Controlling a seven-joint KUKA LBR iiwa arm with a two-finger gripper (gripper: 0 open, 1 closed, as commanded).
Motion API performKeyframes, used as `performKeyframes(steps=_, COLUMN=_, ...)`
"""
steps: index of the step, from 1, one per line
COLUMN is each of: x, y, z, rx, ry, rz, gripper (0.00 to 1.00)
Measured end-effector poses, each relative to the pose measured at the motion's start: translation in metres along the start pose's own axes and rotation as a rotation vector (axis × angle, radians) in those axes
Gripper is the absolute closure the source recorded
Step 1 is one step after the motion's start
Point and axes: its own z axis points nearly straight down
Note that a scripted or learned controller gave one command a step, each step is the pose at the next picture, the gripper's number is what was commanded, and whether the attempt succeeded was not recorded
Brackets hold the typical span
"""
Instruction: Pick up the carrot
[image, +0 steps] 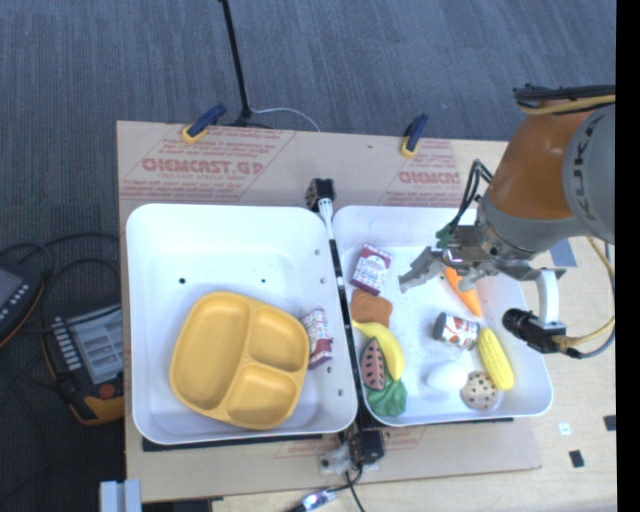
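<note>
the small orange toy carrot (465, 289) sits in the right white bin (535, 405), right under the grey two-finger gripper (447, 265), whose prongs look spread wide, nothing pinched. probably light, stiff, slick plastic, so grab across its middle

I'm working in a robotics lab: grey carpet (400, 60), a cardboard-topped desk (210, 165) clamped with yellow clips (203, 122), two white bins (150, 300), loose cables (40, 250) and electronics (85, 345).
</note>
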Motion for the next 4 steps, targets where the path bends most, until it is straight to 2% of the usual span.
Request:
performKeyframes(steps=1, x=-0.054, y=0.025, z=0.068, rx=0.003, ry=-0.001, rz=0.173, gripper=0.0)
performKeyframes(steps=2, x=-0.071, y=0.037, z=0.108, rx=-0.003, ry=0.002, rz=0.228, gripper=0.0)
performKeyframes(steps=3, x=-0.093, y=0.054, z=0.108, rx=0.071, ry=0.051, rz=0.007, gripper=0.0)
performKeyframes(steps=4, x=-0.096, y=0.057, z=0.099, rx=0.045, ry=0.026, rz=0.002, gripper=1.0)
